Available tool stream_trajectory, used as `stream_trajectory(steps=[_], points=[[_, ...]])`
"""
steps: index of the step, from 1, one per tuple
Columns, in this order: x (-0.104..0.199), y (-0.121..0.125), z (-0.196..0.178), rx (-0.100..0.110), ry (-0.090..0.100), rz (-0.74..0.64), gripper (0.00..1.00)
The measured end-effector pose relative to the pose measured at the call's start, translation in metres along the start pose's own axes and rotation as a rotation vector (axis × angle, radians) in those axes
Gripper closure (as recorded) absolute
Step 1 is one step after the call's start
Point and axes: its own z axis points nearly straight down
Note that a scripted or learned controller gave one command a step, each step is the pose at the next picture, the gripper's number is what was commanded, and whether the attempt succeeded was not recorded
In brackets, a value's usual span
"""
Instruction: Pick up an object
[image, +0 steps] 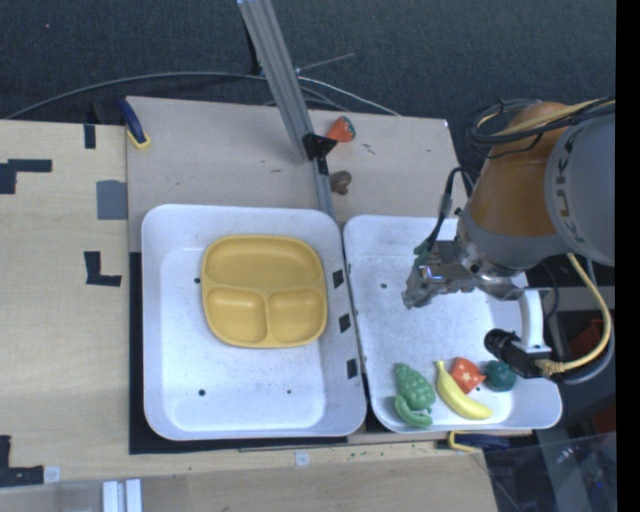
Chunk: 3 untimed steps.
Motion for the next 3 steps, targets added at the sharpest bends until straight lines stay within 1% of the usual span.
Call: stream_trajectory(steps=[1,3], points=[[0.046,0.013,-0.006,-0.002,0.001,-0.001,1.00],[0.130,0.051,0.000,-0.002,0.000,0.000,1.00]])
